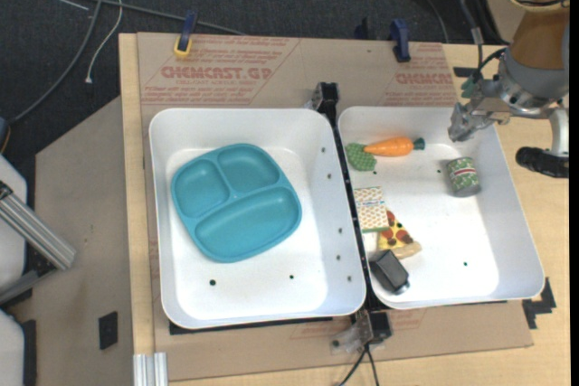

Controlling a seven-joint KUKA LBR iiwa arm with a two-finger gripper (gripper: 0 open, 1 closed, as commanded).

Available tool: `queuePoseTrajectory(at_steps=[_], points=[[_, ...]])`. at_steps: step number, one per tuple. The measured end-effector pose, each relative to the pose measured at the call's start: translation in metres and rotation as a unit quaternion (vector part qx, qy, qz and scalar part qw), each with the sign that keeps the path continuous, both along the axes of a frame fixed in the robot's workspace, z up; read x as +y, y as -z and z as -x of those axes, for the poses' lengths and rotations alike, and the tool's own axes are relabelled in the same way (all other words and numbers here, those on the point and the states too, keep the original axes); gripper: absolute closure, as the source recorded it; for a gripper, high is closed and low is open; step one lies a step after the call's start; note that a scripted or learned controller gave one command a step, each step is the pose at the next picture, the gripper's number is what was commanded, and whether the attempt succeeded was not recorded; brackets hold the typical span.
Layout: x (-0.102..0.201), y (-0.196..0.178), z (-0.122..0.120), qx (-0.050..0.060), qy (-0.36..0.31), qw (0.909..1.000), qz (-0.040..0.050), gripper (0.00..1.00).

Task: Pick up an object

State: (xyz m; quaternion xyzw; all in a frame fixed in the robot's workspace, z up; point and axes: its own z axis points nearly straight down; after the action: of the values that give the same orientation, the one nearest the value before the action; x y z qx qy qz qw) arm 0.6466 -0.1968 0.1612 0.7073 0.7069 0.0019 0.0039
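Blue plate [237, 202] in the left bin [172, 140], toy carrot [393, 146], small can [462, 176] and pizza slice [397, 239] in the right bin [507, 249], gripper [461, 127] above the can

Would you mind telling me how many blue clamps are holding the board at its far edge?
2. One blue clamp is at the far edge above the left bin; the other clamp is above the right bin. None seems hidden.

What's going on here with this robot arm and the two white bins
A grey robot arm reaches in from the right, its gripper hovering over the right bin near its back edge. Nothing is visibly in its grasp. Below it lie a toy carrot, a small green can, a pizza slice toy and a black block. The left bin holds a blue divided plate.
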Motion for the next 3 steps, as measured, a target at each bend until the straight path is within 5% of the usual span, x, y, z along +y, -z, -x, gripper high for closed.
queuePoseTrajectory(at_steps=[2, 3], points=[[-0.002, -0.103, -0.01, 0.0, -0.001, 1.0, 0.0, 1.0], [0.048, -0.105, 0.019, 0.005, -0.002, 1.0, -0.0028, 1.0]])
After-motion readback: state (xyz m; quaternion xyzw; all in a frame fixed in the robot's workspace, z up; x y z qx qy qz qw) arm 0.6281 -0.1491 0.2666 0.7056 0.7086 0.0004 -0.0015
